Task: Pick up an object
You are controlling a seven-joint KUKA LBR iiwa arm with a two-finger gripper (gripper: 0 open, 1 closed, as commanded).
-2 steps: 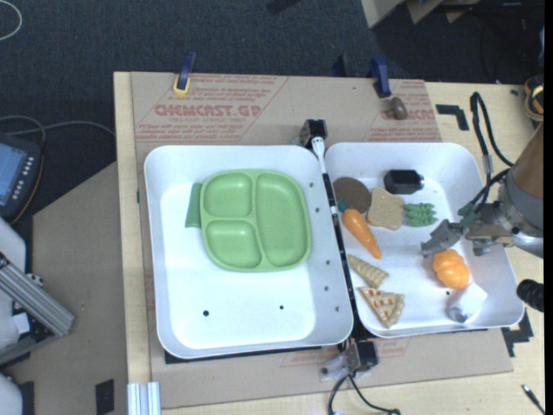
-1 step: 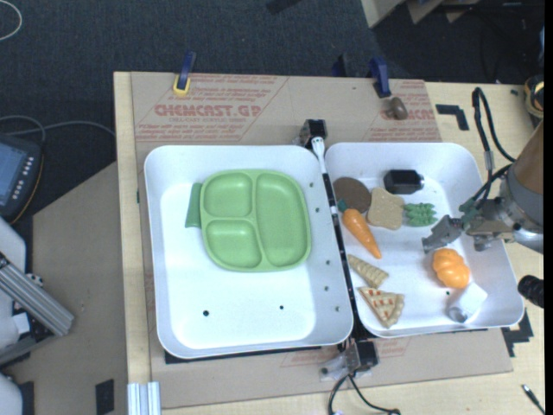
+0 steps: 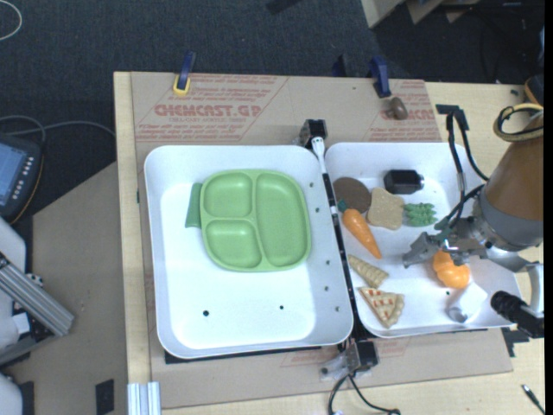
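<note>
Reaching in from the right with the grey arm (image 3: 518, 197), gripper (image 3: 430, 250) low inside the right bin (image 3: 380, 150), near its right side. Open or closed: cannot tell, too much metal clutter and blur at the tip. Nothing seen clamped. Sitting just below and right of the gripper, touching or partly tucked under it: orange toy fruit (image 3: 452, 272), roundish blob, slightly wider than tall, long axis roughly left-right, no clear pointed end. Resting on the bin floor as far as visible. Lying left of the gripper, well apart: toy carrot (image 3: 361, 233), long axis diagonal from upper left to lower right, thin tip toward lower right, blunt end up by the brown disc (image 3: 352, 194). Leaning against the disc's right side: tan bread slice (image 3: 386, 210). Placed just right of the bread: green broccoli piece (image 3: 421, 213). Set above these near the far wall: black object (image 3: 403, 181), long axis left-right. Lying below the carrot: ridged tan cone piece (image 3: 369, 272), then pizza wedge (image 3: 382, 304) with point toward lower right. Sitting below the orange fruit: small pale object (image 3: 457, 310), type unclear. Holding a green divided plate (image 3: 255, 219), centred toward the far half: left bin (image 3: 242, 305).
</note>
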